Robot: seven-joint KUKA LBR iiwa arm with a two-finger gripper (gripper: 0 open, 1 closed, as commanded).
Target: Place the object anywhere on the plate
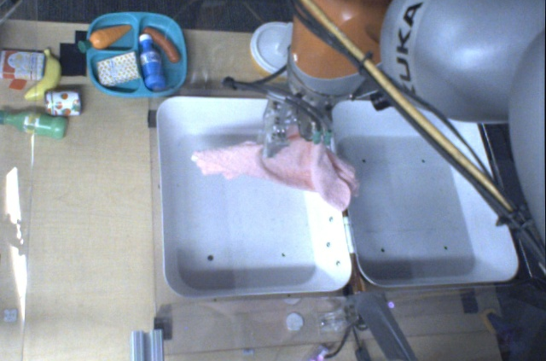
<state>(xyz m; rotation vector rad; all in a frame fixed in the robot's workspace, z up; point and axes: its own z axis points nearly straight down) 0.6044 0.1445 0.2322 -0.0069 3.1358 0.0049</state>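
Pink cloth (286, 167) drapes across the left bin's (183, 206) far right part, reaching its right rim; the gripper (294, 137) pinches its upper edge, lifting it there.

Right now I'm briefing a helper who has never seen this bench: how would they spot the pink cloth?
Start from the two white bins side by side and take the left bin. Along its upper part, just under the gripper, lies the pink cloth, crumpled and spilling over the divider toward the right bin. It is the one soft pink thing there.
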